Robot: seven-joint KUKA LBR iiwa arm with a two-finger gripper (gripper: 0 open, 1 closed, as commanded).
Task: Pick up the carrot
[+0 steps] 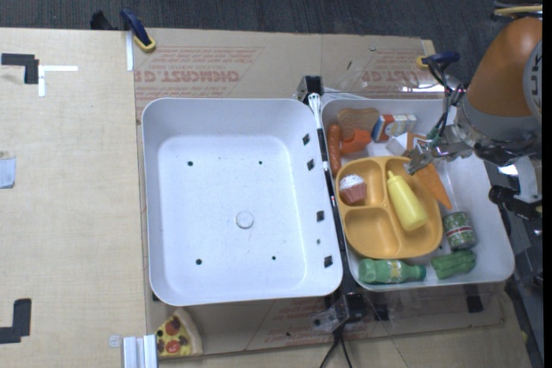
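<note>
Carrot (435, 183) looks light, stiff, slick; I'd pinch mid-length. My gripper (420, 155) hovers above; finger state unclear.

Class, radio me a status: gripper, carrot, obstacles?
Gripper low in right bin. Carrot beside it, at yellow tray rim. Mustard bottle and green can close.

Wooden bench (69, 211), cardboard sheet (224, 69), two white bins (155, 211)
</note>
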